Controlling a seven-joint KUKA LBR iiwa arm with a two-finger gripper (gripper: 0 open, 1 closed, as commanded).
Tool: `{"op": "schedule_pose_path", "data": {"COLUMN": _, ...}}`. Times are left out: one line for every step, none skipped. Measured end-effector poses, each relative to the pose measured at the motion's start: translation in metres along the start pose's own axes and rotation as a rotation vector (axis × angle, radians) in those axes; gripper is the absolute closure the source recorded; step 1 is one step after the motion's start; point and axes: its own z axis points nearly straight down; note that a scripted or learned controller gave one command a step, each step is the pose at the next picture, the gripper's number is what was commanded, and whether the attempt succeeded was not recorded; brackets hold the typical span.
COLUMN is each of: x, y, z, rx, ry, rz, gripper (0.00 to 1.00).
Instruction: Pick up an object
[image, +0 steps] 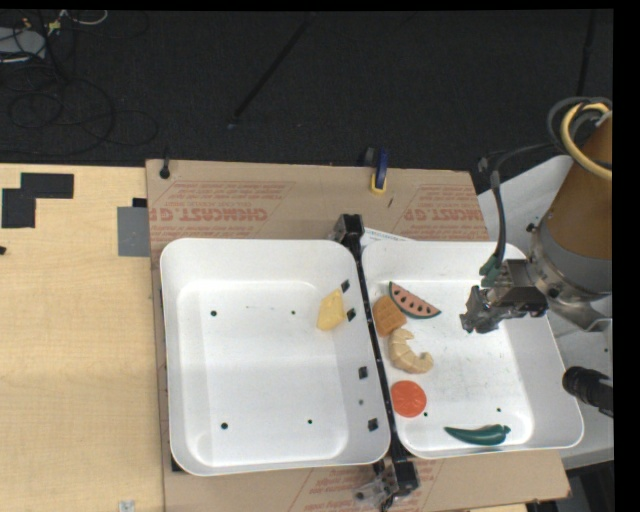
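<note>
Pincer (478, 322): above the right bin, near its right side; open or clenched, I cannot tell
Right bin (540, 345): watermelon slice (413, 301), brown piece (388, 316), pale curved piece (409, 353), red round piece (408, 398), green pepper (478, 434)
Left bin (190, 360): yellow piece (331, 311) near the right wall

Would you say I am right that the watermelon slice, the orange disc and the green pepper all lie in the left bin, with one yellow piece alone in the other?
Not quite: the bins are swapped. The camera view shows the watermelon slice, orange disc and green pepper in the right bin, and the yellow piece alone in the left bin.
</note>
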Motion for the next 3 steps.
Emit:
{"op": "schedule_pose_path", "data": {"x": -0.029, "y": -0.01, "z": 0.234, "rx": 0.032, "ry": 0.002, "rz": 0.004, "gripper": 1.0}}
{"op": "schedule_pose_path", "data": {"x": -0.029, "y": -0.006, "z": 0.216, "rx": 0.02, "ry": 0.003, "rz": 0.008, "gripper": 1.0}}
{"op": "schedule_pose_path", "data": {"x": 0.048, "y": 0.006, "z": 0.144, "rx": 0.009, "ry": 0.005, "rz": -0.008, "gripper": 1.0}}
